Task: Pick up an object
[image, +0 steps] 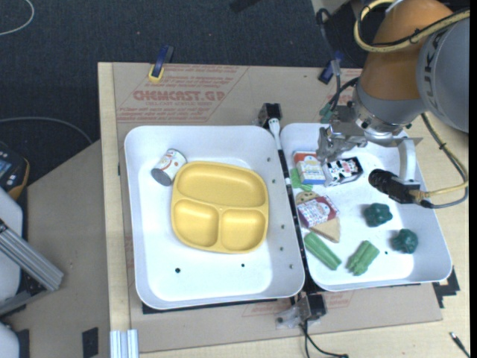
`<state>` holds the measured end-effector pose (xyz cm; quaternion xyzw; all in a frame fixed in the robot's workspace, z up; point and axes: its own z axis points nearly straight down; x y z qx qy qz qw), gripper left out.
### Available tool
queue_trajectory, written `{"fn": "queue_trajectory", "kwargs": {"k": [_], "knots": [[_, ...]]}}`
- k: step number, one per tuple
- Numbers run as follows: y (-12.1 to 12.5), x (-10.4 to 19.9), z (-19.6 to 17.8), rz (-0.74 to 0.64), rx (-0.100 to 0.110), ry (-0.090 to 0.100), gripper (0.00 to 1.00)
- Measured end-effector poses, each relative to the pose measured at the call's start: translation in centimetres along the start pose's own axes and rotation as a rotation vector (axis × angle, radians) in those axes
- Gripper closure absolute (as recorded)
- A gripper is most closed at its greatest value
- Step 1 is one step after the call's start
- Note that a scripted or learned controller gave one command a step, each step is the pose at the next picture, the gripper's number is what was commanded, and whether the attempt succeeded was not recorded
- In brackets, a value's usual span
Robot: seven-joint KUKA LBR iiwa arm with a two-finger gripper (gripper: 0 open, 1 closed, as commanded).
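My gripper (329, 152) hangs low over the far left part of the right bin (428, 263). Right beneath it lie a small green, white and orange packet (308, 171) and a black-and-white item (346, 171). Nearer the front of that bin are a red-and-white packet (314, 211), a tan wedge (328, 232), a long green vegetable (322, 251) and a ridged green vegetable (363, 257). Two dark green broccoli pieces (377, 215) (405, 240) lie at the right. I see nothing held in the gripper.
The left bin (141, 222) holds a yellow divided plate (220, 205) and a small can (168, 167) lying on its side at the plate's far left. The wall between the bins (287, 192) runs just left of the gripper.
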<state>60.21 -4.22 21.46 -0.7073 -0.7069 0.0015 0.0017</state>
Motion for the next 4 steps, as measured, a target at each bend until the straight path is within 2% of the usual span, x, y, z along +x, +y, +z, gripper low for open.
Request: {"fn": "queue_trajectory", "kwargs": {"k": [3,4], "knots": [[0.2,0.7,-1.2,-0.002,-0.007,0.000,1.00],[-0.8,-0.6,-0.1,0.001,-0.001,0.000,1.00]]}}
